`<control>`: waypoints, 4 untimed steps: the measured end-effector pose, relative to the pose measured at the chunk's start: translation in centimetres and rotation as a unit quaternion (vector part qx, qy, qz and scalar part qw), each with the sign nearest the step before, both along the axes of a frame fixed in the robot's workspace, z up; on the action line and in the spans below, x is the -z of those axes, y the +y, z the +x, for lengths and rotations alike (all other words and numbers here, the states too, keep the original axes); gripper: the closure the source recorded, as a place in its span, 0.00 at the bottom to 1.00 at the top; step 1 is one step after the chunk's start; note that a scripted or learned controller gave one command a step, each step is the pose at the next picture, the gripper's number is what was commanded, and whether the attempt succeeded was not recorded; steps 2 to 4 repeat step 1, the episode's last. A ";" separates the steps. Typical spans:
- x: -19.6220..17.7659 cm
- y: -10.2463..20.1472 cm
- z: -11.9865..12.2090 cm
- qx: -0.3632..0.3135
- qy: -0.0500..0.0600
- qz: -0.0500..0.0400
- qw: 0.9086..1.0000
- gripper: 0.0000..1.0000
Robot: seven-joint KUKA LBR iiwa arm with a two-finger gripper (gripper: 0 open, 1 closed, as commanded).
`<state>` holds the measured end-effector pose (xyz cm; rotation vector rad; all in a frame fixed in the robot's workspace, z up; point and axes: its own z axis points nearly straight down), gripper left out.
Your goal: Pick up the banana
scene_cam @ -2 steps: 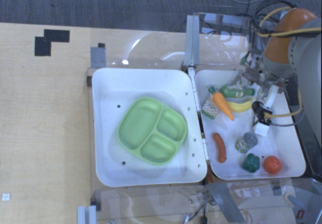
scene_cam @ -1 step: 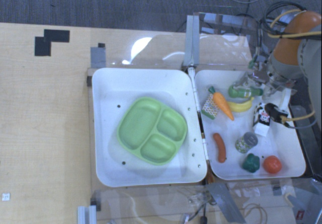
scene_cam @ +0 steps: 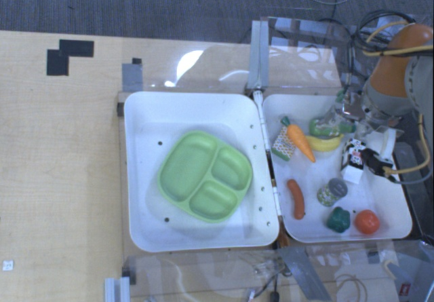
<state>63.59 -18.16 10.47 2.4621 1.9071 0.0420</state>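
The banana [scene_cam: 327, 144] is yellow and lies in the right bin [scene_cam: 400, 222], near its back. A carrot [scene_cam: 300, 142] rests against its left end and a green object [scene_cam: 324, 126] partly covers its top. My gripper [scene_cam: 344, 116] hangs over the bin's back right part, just above and to the right of the banana, close to the green object. The arm's bulk hides the gripper's tip.
The right bin also holds a patterned packet [scene_cam: 283, 145], a red sausage [scene_cam: 297, 199], a grey can [scene_cam: 332, 191], a dark green pepper [scene_cam: 338, 219], a tomato [scene_cam: 367, 222] and a small white carton [scene_cam: 352, 161]. A green divided plate [scene_cam: 205, 176] lies in the left bin [scene_cam: 142, 158].
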 end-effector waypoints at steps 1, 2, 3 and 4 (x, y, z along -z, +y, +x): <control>1.7 0.9 -1.3 -0.025 0.015 0.001 1.000 0.00; 1.7 0.9 -1.3 -0.025 0.015 0.001 1.000 0.00; 1.7 0.9 -1.3 -0.025 0.015 0.001 1.000 0.00; 1.7 0.9 -1.3 -0.025 0.015 0.001 1.000 0.00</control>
